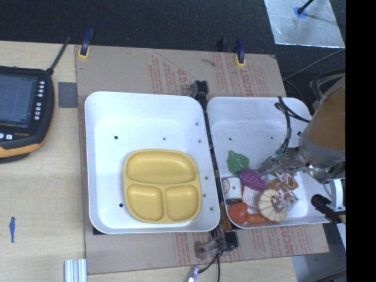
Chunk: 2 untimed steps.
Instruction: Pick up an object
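The right white bin [247, 107] holds a heap of small things in its near half. They are a green leafy piece [237, 160], a purple grape bunch [251, 178], a small white can [232, 188], a red tomato [237, 213], an orange carrot [257, 220], a round tan pastry [273, 204] and a printed packet [287, 186]. My gripper [277, 163] is low in this bin, just right of the grapes and above the packet. The grey wrist and orange band behind it hide the bin's right wall. Nothing is visibly held.
The left white bin [141, 107] contains a yellow divided plate [161, 185] in its near half. Both bins rest on a cardboard sheet [147, 69] clamped at the back. A teach pendant [20, 110] lies at the far left of the bench.
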Tool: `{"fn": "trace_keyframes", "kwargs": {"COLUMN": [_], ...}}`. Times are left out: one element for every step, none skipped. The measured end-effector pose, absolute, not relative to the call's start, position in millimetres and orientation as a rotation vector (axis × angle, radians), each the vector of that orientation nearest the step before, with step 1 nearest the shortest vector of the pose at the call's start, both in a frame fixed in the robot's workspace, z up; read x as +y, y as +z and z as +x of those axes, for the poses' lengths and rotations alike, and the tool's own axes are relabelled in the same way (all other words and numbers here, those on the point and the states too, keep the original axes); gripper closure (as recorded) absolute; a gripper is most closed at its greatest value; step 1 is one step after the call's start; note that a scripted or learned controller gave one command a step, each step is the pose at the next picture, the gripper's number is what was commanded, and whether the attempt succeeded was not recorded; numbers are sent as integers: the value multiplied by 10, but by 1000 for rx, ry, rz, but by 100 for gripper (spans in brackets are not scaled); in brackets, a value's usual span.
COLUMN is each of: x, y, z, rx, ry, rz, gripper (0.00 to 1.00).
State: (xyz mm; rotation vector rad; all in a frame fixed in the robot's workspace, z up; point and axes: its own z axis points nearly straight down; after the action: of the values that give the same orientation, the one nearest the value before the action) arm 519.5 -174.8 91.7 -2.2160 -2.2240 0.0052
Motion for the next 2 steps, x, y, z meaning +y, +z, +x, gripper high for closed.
{"fn": "trace_keyframes", "kwargs": {"x": [-2121, -1336], "y": [1991, 1456], "z": [6163, 5660], "rx": [-2227, -2225], "ry": [1, 6], "rz": [-2218, -2212], "gripper": [0, 0]}}
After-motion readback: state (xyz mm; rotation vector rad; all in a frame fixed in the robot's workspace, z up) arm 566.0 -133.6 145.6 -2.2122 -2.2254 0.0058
